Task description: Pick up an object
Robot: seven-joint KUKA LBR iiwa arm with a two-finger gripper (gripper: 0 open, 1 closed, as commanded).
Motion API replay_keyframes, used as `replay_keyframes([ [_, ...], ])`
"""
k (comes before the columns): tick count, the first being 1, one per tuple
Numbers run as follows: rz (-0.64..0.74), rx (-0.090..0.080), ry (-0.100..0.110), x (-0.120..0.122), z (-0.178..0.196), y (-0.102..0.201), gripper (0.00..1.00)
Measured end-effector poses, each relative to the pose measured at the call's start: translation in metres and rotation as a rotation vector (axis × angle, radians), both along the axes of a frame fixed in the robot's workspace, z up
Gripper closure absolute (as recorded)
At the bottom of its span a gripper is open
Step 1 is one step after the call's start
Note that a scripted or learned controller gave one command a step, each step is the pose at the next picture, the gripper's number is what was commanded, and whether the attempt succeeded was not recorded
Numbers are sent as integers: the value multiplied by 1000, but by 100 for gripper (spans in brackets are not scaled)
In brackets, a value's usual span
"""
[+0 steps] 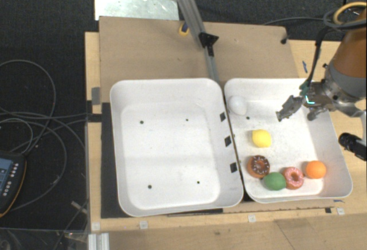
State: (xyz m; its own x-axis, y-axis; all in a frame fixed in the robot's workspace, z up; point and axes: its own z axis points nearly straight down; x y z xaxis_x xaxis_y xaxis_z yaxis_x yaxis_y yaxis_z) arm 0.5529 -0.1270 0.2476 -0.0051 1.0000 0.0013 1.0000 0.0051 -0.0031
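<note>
Supporting two shallow white bins side by side, the bench [149,48] is a tan board set on dark carpet, with loose black cables [28,122] trailing off its left side and a handheld pendant [8,177] lying at the far left edge. A grey pole [189,2] slants across the top of the view toward the seam between the bins. The left bin [166,145] shows four small dark dots on its floor. The right bin [335,186] holds six items: a white ball [237,105] in its upper left corner, a yellow lemon [261,139] near the middle, and along the lower edge a chocolate donut [258,166], a green ball [274,180], a pink donut [294,177] and an orange [315,170] (the green ball touches both donuts). The arm [350,65] enters from the right, its orange band above the wrist, and reaches leftward over the right bin's upper half. The gripper [287,110] hangs over bare bin floor, well apart from the lemon and the white ball, and nothing sits between its fingers; whether they are spread or closed cannot be told.
</note>
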Motion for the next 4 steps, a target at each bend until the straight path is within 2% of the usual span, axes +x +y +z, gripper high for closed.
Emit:
replay_keyframes([
  [1,-2,-1,-5,1,2,0,0],
  [4,-5,0,0,4,-125,-2,0],
])
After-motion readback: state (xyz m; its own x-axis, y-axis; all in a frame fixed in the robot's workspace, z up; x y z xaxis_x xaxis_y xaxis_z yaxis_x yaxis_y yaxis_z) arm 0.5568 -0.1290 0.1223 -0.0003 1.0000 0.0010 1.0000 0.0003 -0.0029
